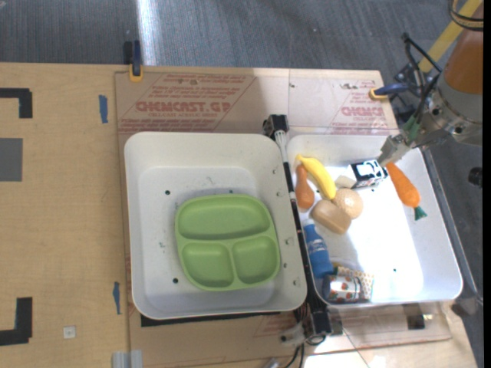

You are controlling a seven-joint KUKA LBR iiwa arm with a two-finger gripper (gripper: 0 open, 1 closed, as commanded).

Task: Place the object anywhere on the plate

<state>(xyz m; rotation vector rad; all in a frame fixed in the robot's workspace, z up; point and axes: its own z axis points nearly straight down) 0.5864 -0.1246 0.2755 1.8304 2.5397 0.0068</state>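
The desk, a tan board with black corner marks and strips of blue tape, fills the left of the camera view. On it sit two shallow white bins side by side.

The left bin holds a green plate with three compartments: one wide section toward the far side and two smaller ones toward the near side. Nothing lies on the plate.

Between the bins runs a dark divider, with a black clamp at its far end.

The right bin carries a cluster of objects in its left and far parts. An orange carrot-like piece lies close to the left wall, with a yellow banana just beside it and partly over it. Next to these rest a pale round object and a tan block, touching each other. A blue bottle lies along the left wall, and a small red-and-white packet sits near the front-left corner. Toward the far side is a small black-and-white box, and right of it an orange carrot with a green tip lies at a slant near the right wall.

The end effector hangs over the far right part of this bin, just above the upper end of the carrot; whether it is clenched or released cannot be told. The grey arm with its orange band enters from the upper right.
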